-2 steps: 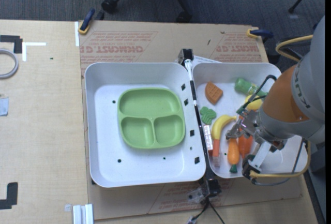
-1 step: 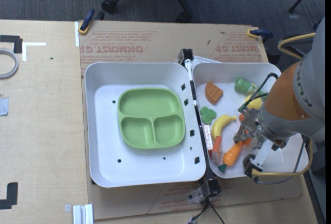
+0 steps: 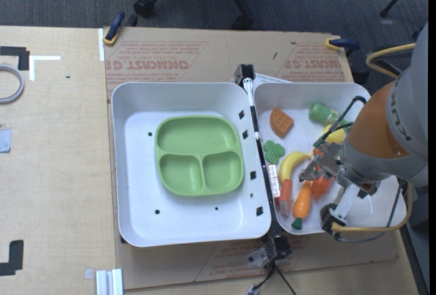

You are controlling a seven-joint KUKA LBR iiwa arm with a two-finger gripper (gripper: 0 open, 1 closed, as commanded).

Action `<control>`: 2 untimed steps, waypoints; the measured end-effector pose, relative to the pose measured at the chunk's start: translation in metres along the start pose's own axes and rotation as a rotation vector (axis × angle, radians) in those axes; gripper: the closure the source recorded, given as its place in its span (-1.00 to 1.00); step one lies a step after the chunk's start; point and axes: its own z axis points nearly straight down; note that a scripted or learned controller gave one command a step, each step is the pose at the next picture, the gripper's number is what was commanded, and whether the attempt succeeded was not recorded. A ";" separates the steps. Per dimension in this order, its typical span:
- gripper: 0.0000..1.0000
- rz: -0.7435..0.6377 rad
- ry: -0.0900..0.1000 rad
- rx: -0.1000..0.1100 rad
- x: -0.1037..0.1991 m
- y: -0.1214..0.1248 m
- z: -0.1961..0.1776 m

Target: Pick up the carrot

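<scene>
Gripper (image 3: 319, 174) sits low in my right bin (image 3: 357, 92), just over the top end of the carrot (image 3: 302, 203); I cannot tell how it is set. That carrot lies near the bin's front edge, a banana (image 3: 291, 164) just beside it. My left bin (image 3: 136, 219) holds a green plate (image 3: 199, 154).

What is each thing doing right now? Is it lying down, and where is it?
carrot: lying flat in the right bin, beside the gripper
banana: lying flat, right bin
green plate: flat in the left bin, right way up
orange wedge: lying flat, right bin
gripper: low over the right bin
</scene>
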 end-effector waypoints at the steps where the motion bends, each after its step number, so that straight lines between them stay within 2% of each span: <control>1: -1.00 0.273 -0.002 0.000 0.005 -0.005 0.010; 2: -1.00 0.274 -0.002 0.000 0.005 -0.005 0.010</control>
